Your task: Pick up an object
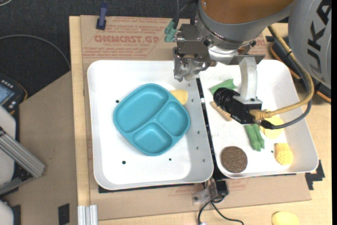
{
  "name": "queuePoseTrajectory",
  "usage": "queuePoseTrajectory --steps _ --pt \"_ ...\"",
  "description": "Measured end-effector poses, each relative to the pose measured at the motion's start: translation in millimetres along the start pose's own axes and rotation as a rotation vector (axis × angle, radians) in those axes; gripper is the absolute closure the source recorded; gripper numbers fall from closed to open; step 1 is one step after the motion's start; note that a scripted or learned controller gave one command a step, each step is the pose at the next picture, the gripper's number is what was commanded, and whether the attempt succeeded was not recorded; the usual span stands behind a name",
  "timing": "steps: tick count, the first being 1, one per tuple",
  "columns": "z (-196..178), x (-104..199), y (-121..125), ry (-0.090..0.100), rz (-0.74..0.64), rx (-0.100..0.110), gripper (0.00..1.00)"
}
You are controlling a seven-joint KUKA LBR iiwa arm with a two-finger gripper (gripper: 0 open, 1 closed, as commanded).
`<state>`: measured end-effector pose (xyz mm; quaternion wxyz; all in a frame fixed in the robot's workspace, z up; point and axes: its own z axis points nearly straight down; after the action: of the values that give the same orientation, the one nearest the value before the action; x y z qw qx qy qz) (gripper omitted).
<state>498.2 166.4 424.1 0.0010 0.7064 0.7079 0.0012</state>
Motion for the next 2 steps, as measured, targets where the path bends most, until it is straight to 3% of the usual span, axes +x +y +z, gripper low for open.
queuePoseTrajectory --steps 2 --pt "-20 1 1 0.000 -0.002 -0.004 1.00"
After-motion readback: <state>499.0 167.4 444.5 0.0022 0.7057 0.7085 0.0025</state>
